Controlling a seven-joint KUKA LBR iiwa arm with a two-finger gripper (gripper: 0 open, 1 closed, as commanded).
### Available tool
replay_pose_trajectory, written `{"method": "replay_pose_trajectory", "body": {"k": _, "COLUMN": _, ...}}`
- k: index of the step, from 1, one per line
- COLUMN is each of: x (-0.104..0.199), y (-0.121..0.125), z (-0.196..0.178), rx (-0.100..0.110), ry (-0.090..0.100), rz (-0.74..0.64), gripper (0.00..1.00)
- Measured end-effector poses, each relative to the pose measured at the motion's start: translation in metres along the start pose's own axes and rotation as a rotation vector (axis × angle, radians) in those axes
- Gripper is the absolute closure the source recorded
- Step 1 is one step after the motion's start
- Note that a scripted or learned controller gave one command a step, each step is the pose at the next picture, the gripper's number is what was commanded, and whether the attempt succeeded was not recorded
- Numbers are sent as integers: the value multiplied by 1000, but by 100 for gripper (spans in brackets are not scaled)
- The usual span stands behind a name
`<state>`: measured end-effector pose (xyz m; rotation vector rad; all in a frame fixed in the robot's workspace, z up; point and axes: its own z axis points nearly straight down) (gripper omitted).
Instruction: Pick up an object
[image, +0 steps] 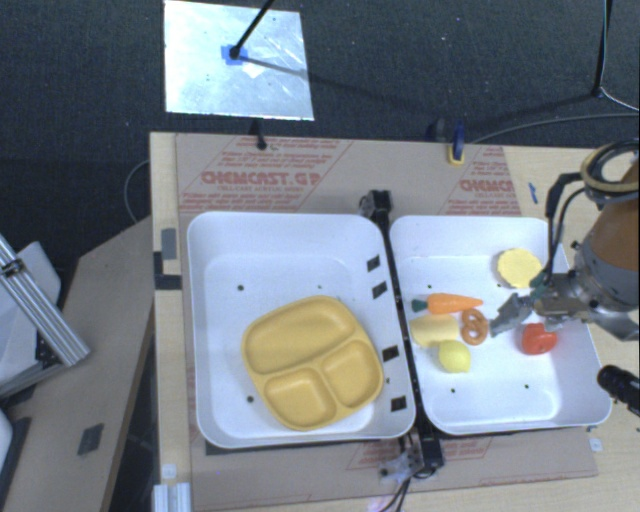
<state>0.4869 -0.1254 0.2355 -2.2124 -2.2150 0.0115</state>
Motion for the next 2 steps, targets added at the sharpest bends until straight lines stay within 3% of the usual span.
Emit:
{"method": "replay_pose_trajectory", "body": {"k": 1, "x": 0, "y": 2, "z": -4, "rx": -9, "ry": -2, "rz": -3, "gripper": 0}}
{"method": "replay_pose_trajectory", "body": {"k": 2, "x": 9, "y": 0, "z": 56, "rx": -4, "ry": 0, "rz": -1, "gripper": 0}}
